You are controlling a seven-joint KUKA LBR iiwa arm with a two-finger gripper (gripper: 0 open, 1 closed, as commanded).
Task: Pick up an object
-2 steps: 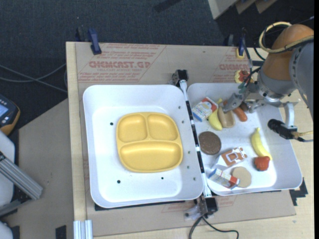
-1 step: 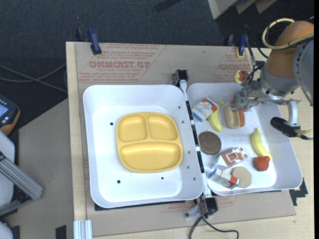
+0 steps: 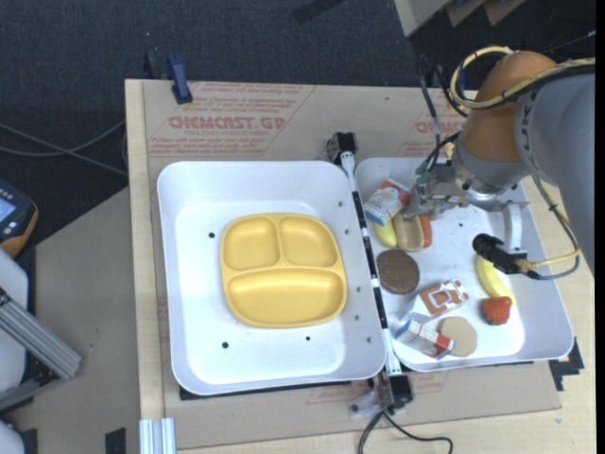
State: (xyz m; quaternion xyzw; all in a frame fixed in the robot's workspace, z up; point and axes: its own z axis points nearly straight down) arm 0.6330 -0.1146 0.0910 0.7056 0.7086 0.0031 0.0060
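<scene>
My gripper (image 3: 427, 200) hangs low over the back left part of the right bin (image 3: 539, 343), reaching in from the right. Directly beneath and in front of it lies a hot dog in a bun (image 3: 413, 233); whether they touch is hidden. To its left sits a small white, red and yellow carton (image 3: 382, 205). A brown round disc (image 3: 398, 271) lies nearer the front. An orange and white packet (image 3: 442, 297), a banana (image 3: 488, 278), a red fruit (image 3: 496, 309), a tan cookie (image 3: 459, 335) and a small white box (image 3: 423, 335) fill the bin's front.
The left bin (image 3: 189, 206) holds a yellow divided plate (image 3: 282, 270) in its middle. A black-clipped rim (image 3: 364, 244) separates the two bins. The arm's grey body and orange band (image 3: 501, 112) cover the right bin's back right corner.
</scene>
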